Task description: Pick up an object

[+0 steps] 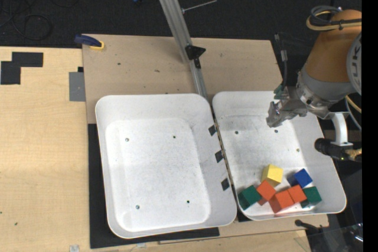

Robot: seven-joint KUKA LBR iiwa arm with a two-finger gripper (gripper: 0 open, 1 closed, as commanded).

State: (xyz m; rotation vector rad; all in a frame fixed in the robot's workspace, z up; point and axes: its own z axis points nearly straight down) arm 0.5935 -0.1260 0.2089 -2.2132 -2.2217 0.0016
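Hovering over the right bin point(254, 104) near its far edge, the gripper point(275, 117) is hanging well apart from the blocks. Its fingers are looking nearly closed, gripping nothing. The yellow block point(273, 174), blue block point(303, 177), orange blocks point(283, 199) and green blocks point(249, 196) are sitting clustered in the near corner.

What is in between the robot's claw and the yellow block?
Just bare white bin floor, speckled dark. In the camera view the gripper hangs above it, and the yellow block sits lower down among other blocks.
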